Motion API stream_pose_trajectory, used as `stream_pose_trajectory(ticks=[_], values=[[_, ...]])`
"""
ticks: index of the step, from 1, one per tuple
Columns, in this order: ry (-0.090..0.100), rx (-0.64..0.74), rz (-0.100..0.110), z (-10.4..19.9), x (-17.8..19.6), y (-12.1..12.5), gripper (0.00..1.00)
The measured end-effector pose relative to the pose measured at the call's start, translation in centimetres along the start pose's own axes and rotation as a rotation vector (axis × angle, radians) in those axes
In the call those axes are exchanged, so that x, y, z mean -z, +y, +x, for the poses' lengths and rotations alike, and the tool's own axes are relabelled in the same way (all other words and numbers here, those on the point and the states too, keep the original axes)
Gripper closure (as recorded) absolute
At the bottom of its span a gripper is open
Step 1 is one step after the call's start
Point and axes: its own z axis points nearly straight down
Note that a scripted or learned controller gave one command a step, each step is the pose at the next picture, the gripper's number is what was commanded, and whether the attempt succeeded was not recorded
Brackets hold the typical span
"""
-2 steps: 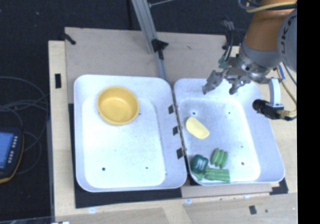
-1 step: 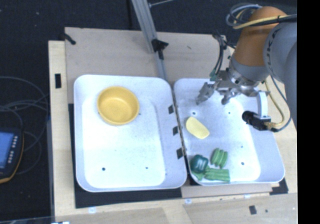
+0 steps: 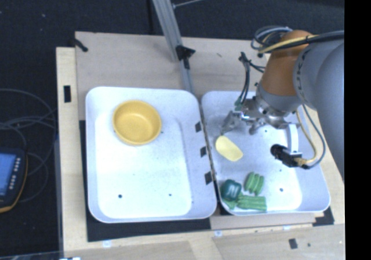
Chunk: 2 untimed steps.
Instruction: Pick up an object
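My gripper [image 3: 242,125] hangs over the upper middle of the right bin [image 3: 310,186], below the orange wrist band. Its fingers stand open with nothing between them. A pale yellow lump [image 3: 229,149] lies just below and left of the fingertips, apart from them. Near the bin's front edge lie a small green piece [image 3: 253,182], a longer green piece [image 3: 253,203] and a dark green round piece [image 3: 230,189], close together. A yellow bowl [image 3: 137,122] sits upright in the upper left of the left bin [image 3: 145,195].
A grey metal post [image 3: 168,18] rises behind the bins, ending near the wall between them. Black clips [image 3: 203,151] line that shared wall. Cables [image 3: 301,148] loop from the wrist over the right bin's right side.
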Motion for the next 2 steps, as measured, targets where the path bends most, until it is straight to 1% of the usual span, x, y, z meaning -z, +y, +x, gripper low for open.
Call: stream_pose_trajectory(ticks=[1, 2], values=[[-0.001, 0.0, -0.003, -0.1, -2.4, 0.0, 0.0], [0.001, -0.001, -0.007, -0.1, -1.2, 0.1, 1.0]])
